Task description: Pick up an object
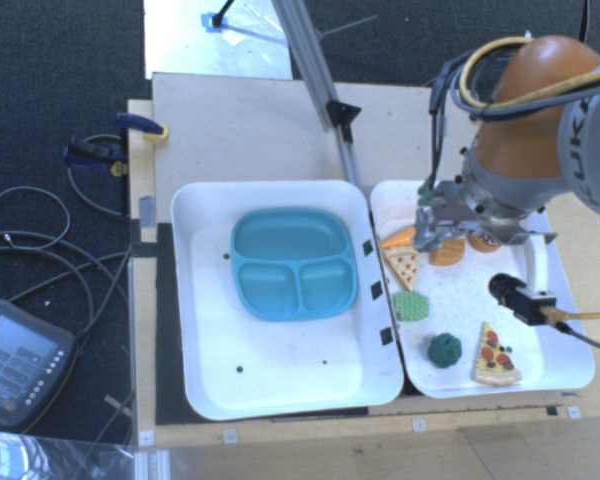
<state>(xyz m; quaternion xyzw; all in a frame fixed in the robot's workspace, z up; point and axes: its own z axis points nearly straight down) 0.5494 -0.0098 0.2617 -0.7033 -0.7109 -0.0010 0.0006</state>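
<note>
Over the right bin (580,368), jaws (430,230) low among toy food: orange piece (398,236) touching on the left, pizza slice (404,266) just below, round bun (448,252) just right. Whether they are wide, narrow or holding: cannot tell. Nothing visibly lifted; grasp and lift remain.

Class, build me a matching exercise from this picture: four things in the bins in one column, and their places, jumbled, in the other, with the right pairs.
Things
1. blue divided plate
2. dark green ball
3. pizza slice with red dots
4. light green round piece

Places
A. right bin, near the front right corner
B. left bin, middle
C. right bin, by the divider between the bins
D. right bin, front, left of the pizza slice

Pairs: 1-B, 2-D, 3-A, 4-C
</note>
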